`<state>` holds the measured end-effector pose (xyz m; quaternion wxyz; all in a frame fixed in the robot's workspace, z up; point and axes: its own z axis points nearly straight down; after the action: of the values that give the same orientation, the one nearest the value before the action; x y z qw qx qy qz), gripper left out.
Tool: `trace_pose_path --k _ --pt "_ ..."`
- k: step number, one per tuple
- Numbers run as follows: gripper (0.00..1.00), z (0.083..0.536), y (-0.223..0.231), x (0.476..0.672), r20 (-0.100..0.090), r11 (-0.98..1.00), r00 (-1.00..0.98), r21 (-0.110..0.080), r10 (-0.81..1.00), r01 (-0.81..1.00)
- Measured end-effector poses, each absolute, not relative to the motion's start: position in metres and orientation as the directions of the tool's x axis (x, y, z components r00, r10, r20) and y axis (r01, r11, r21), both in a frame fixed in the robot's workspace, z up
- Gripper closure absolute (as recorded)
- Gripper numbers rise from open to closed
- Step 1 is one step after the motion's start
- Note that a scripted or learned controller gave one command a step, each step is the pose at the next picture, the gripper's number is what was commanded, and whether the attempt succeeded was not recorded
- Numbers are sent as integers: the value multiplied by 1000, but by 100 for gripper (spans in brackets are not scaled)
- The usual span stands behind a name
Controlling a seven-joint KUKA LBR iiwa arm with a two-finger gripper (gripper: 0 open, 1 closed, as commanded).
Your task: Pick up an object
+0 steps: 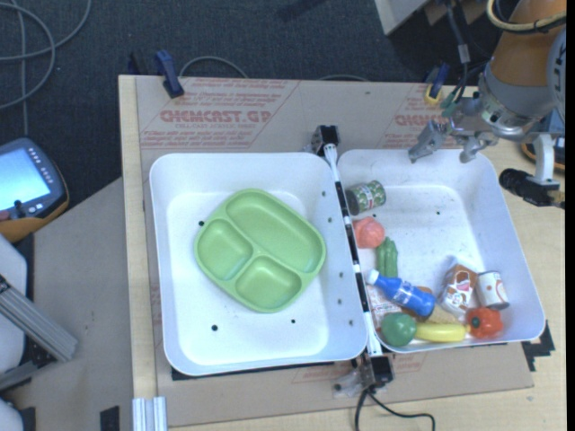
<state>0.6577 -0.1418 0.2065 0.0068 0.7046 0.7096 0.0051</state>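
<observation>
My gripper hangs over the far rim of the right bin, its two grey fingers spread apart with nothing between them. Well below it in that bin lie a small green-labelled can, a pink-orange ball, a green pepper, a blue bottle, a green lime, a yellow banana, a red tomato, a red-and-white carton and a small can.
The left bin holds a green divided plate. A black clamp sits at the far end of the rims between the bins. A blue clip grips the bench's far left edge.
</observation>
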Motion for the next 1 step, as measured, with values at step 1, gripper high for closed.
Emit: trace_pose_path --k 1 --pt "0 184 -79 609 4 5 -5 -7 1000 1000"
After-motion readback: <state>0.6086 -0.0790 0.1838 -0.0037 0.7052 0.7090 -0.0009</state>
